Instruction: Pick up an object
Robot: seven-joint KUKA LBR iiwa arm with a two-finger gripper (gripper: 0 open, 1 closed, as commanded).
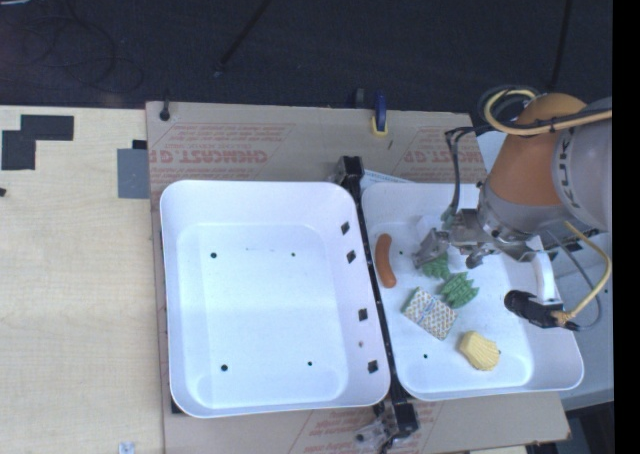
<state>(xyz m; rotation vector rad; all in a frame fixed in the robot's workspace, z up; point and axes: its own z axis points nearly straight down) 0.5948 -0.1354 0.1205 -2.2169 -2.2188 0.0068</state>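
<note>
We noted a green leafy piece directly beneath the claw, a second green piece just below it, an orange sausage lying lengthwise to its left, a patterned sponge and yellow corn farther below.

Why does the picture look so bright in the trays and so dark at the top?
In the camera view, light falls hard on the white left bin and right bin, washing out their floors; the background behind the bench sits in near-black shadow. The small toys, like the yellow piece and orange sausage, look soft and slightly blurred, and the claw is too murky to read clearly.
</note>
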